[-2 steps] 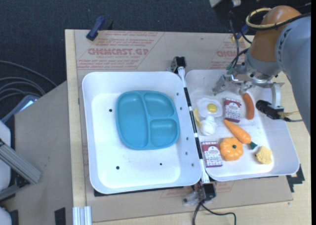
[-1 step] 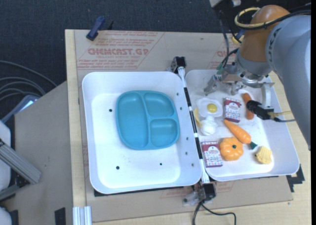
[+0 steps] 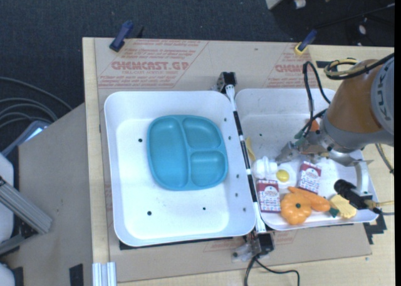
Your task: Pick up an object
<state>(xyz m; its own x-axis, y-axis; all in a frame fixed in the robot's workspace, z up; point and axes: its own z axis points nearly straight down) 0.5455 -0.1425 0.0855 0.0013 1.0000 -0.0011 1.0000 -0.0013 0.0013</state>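
A: Where does the pick stand?

B: At the reach, I'd judge. The arm (image 3: pixel 354 106) comes in from the right and bends down over the right bin (image 3: pixel 276 100), with the tool (image 3: pixel 305 145) low among the things at that bin's near end. Nothing visibly sits in its grip.

A: Is the tool apart or together?

B: I cannot tell; the wrist covers it from this angle.

A: And what is there to take?

B: A cluster lies just below the tool: a white bottle (image 3: pixel 264 167) against the dividing wall, a small yellow piece (image 3: pixel 283 175) beside it, two red-and-white cartons (image 3: pixel 268 195) (the second (image 3: pixel 309 178) sits under the wrist), an orange toy (image 3: pixel 299 206) and a pale yellow block (image 3: pixel 343 206). The left bin (image 3: pixel 125 216) carries a blue divided plate (image 3: pixel 187 151), well apart from the arm.

A: Next move?

B: Probably a settle onto one item and a squeeze, then a straight lift. The things crowd together, so a neighbour could get nudged or the grip could come up empty.
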